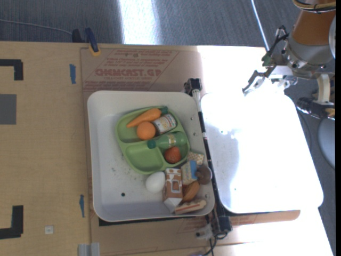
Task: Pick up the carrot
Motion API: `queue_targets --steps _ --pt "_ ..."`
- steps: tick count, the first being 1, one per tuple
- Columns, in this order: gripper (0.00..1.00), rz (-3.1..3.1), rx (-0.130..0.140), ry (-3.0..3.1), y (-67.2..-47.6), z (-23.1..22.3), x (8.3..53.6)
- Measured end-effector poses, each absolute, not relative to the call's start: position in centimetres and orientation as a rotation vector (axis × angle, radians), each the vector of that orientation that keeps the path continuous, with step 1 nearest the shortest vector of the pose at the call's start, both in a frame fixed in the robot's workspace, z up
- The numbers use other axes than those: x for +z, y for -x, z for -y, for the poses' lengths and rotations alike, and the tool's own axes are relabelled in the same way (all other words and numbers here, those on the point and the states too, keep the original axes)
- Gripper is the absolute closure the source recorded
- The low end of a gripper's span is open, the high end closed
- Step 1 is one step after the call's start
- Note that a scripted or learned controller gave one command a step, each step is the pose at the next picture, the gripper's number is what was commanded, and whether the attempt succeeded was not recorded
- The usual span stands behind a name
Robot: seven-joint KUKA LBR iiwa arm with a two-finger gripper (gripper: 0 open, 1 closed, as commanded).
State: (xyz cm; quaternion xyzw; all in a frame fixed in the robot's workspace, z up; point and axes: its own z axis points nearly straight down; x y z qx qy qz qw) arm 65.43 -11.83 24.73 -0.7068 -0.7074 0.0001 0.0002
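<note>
The carrot (144, 117) is orange and lies slanted in the top compartment of a green divided plate (136, 159) in the left bin (104, 159). Its thick end points up and right toward a small jar (165, 123). My gripper (257, 84) hangs far off to the upper right, over the back edge of the right bin (266, 159). It is open with nothing between its fingers, and it is well apart from the carrot.
Around the carrot on the plate are an orange ball (146, 130), a green bottle (171, 141) and a red fruit (172, 154). A white egg (155, 182), a small carton (172, 188) and several snack items crowd the left bin's front right corner.
</note>
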Motion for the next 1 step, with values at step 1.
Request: queue_targets --steps 1 --pt "0.00 2.222 -0.001 2.221 -59.13 9.66 8.78"
